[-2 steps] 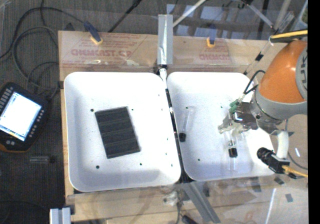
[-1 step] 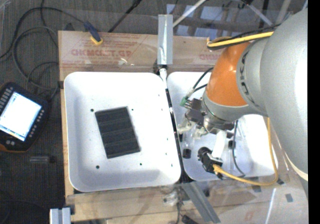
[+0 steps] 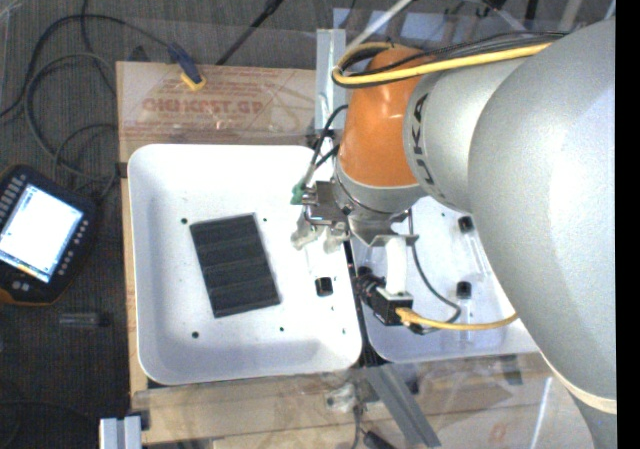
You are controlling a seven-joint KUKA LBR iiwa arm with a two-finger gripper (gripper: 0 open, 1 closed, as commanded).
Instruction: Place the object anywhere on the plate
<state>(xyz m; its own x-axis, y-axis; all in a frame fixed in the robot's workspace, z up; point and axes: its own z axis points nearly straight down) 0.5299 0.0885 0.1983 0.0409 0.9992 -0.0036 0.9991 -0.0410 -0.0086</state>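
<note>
I've got the arm (image 3: 520,177) reaching in from the right, wrist w/ orange band (image 3: 380,132) hanging over the seam between the two bins. The end effector (image 3: 320,227) sits low at the right edge of the left bin (image 3: 160,337). From this angle I can't tell if it's released, clenched or grasping anything; wrist hardware blocks the tips.

The dark ribbed slab (image 3: 234,265) lying flat in the middle of the left bin is, I'd guess, the plate. It's apart from the end effector, to its left. A small dark object (image 3: 323,286) lies on the bin floor just below the end effector, near the bin's right wall. That's prob the thing to move, and it isn't on the plate yet.

Risks as I see them:
- Object is tiny and close to the wall, so a descent could clip the rim or nudge it into the corner.
- A slightly off-centre closure could flick it away vs. catching it.
- Yellow cable (image 3: 440,322) loops low over the right bin (image 3: 480,287); could snag on a sweep left.
- Drop near the slab's edge and it may roll off the ribs.
</note>
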